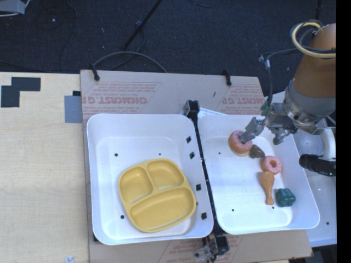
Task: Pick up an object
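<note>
My gripper (266, 132) hangs over the back of the right bin (307, 212), open, with nothing between its fingers. Its left finger (253, 130) sits just above and right of a pink-frosted donut (239, 143). Close in front of that donut lies a small grey-brown lump (256, 152). A second pink donut (271, 164) rests a little further forward. An orange-tan drumstick (267, 186) and a dark green piece (285, 197) lie nearer the front of the same bin.
The left bin (104, 147) holds a yellow divided plate (157, 194). A black divider (200, 163) runs between the two bins. The arm's grey and orange body (315, 75) stands above the right bin's back right corner.
</note>
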Robot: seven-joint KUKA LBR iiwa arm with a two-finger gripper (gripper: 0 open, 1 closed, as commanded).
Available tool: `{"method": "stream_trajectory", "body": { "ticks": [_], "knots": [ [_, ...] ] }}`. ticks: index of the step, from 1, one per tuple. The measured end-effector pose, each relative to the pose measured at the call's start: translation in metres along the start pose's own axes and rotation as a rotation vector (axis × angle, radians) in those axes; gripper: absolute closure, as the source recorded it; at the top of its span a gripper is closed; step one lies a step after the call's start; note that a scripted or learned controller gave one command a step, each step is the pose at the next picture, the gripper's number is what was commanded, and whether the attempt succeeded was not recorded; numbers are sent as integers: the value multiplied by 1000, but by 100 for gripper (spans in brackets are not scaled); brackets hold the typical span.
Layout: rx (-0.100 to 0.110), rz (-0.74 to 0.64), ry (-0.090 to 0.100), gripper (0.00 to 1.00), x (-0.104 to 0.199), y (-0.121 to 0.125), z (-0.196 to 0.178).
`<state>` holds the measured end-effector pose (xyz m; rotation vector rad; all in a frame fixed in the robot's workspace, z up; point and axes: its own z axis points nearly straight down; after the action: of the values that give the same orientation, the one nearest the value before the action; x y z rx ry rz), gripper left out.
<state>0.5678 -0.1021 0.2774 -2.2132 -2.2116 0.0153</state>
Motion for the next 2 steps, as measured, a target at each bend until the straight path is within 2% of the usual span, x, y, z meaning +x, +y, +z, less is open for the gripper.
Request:
{"method": "stream_trajectory", "body": {
  "ticks": [1,2],
  "knots": [
    [-12,-2,-1,0,0,2,-7],
    [-8,1,-1,0,8,-2,42]
  ]
}}
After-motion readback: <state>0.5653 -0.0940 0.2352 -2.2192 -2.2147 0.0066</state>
